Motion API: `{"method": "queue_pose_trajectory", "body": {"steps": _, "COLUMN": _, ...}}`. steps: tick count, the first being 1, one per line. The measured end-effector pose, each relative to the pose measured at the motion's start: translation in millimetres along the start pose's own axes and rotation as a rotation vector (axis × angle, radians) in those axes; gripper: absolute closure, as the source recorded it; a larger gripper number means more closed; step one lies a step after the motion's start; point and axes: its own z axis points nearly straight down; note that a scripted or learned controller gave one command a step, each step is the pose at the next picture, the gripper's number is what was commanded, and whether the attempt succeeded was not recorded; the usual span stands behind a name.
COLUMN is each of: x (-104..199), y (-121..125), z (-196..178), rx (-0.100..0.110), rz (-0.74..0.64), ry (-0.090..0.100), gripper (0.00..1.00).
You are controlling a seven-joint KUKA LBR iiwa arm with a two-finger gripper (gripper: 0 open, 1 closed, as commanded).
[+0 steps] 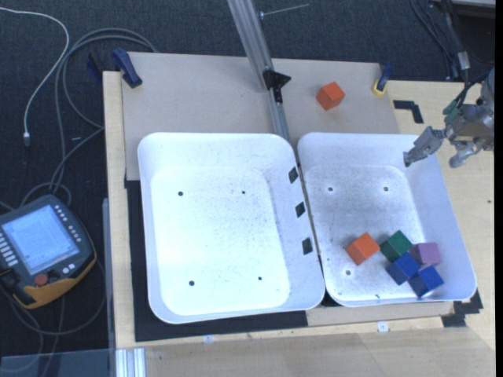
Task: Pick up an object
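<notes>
**Operator:** Where are the fingers right now?

**Observer:** You'll find the gripper (438, 151) at the upper right corner of the right bin (440, 191), above its rim. Its two fingers (417, 148) are spread wide with nothing between them.

**Operator:** And the things I could pick?

**Observer:** They sit well apart from the fingers, clustered in the near right corner of that same bin. You have an orange cube (362, 248) at the left of the group, a green cube (397, 244) just beside it, a purple cube (427, 253) to the right, and two blue cubes (404, 268) (429, 280) nearest the front rim.

**Operator:** Anything else on the surface (196, 93)?

**Observer:** Another orange block (331, 95) lies outside the bins, behind the right one. The left bin (157, 171) sits alongside, touching the right bin.
</notes>
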Motion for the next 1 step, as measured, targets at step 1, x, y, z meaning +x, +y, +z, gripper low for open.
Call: {"method": "queue_pose_trajectory", "body": {"steps": 1, "x": 52.3, "y": -42.2, "z": 153.6, "rx": 0.009, "rz": 0.000, "ry": 0.003, "gripper": 0.00}}
